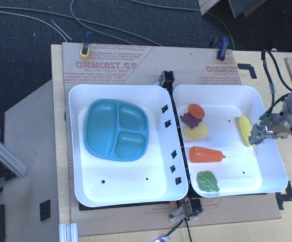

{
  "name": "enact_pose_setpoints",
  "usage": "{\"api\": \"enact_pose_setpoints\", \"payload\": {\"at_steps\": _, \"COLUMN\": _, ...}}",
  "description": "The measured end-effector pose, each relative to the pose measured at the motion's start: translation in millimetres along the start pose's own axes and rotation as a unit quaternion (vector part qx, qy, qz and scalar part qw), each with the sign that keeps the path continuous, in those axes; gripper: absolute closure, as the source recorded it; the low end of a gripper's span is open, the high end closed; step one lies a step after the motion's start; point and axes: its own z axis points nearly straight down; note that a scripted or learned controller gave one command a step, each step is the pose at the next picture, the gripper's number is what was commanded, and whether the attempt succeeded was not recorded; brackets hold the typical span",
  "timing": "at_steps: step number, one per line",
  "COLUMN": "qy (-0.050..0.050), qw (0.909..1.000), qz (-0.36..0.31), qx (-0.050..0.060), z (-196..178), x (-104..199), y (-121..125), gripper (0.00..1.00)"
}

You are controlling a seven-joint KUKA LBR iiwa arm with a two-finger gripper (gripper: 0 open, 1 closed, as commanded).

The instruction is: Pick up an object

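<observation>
The right bin (236,97) holds several toy foods. A yellow corn cob (244,129) lies near its right wall. An orange round piece (196,111), a purple piece (189,119) and a pale yellow piece (195,131) cluster at the bin's left side. Below them lie an orange carrot (205,155) and a green piece (207,181). My gripper (258,134) hangs low at the bin's right wall, just right of the corn cob and close against it. Nothing can be seen held in it.
The left bin (85,180) holds a blue divided plate (117,130). A black divider with clips (173,135) runs between the bins. Cables (269,84) hang by the arm at the right. Clamps (85,49) pin the board at the back.
</observation>
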Motion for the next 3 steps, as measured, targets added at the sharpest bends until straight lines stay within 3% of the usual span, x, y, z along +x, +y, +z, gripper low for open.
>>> {"api": "enact_pose_setpoints", "payload": {"at_steps": 3, "qy": 0.002, "qw": 1.0000, "qz": -0.002, "qx": 0.004, "z": -1, "x": 160, "y": 0, "gripper": 1.00}}
